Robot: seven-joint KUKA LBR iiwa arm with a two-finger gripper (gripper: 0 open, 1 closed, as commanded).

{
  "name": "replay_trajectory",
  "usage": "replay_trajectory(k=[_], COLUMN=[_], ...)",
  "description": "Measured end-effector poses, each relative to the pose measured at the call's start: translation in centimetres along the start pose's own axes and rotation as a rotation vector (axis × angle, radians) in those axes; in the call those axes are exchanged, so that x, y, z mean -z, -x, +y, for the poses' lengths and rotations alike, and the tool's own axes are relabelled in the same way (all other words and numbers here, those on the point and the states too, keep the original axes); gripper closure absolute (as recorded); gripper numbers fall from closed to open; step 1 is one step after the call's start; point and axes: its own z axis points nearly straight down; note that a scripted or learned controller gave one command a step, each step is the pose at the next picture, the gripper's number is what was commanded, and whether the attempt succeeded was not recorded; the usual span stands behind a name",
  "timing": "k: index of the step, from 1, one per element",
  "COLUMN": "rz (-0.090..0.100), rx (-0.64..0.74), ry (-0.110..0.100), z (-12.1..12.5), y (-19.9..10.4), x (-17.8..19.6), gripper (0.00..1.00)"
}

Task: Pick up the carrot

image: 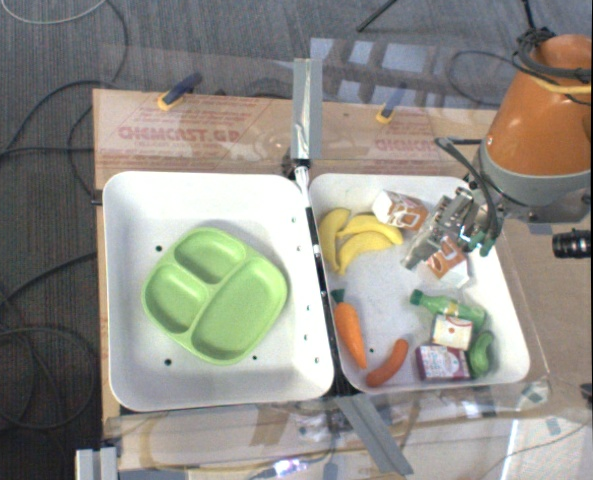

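The carrot point(351, 333) is orange with a green stub at its top end. It lies lengthwise in the right bin point(506, 298), close to that bin's left wall. My gripper point(428, 243) hangs over the upper middle of the same bin, up and to the right of the carrot and well apart from it. Its metal fingers point down and to the left, over a small orange-and-white packet point(448, 260). Nothing shows between the fingers.
The right bin also holds bananas point(351, 236), a sausage point(387, 364), a green bottle point(448, 308), a small carton point(442, 361), a dark green vegetable point(481, 352) and a packet point(401, 210). A green divided plate point(216, 293) sits in the left bin point(126, 208).
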Motion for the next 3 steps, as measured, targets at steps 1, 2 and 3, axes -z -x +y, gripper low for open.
replay_trajectory(k=[1, 2, 3], rz=[-0.006, -0.022, -0.024], rx=[0.073, 0.624, 0.441], ry=[0.005, 0.008, 0.007], z=[0.2, -1.7, -1.9], y=[1.3, 0.6, -1.2], x=[-18.3, -18.4, -18.4], gripper=[1.00, 1.00, 1.00])
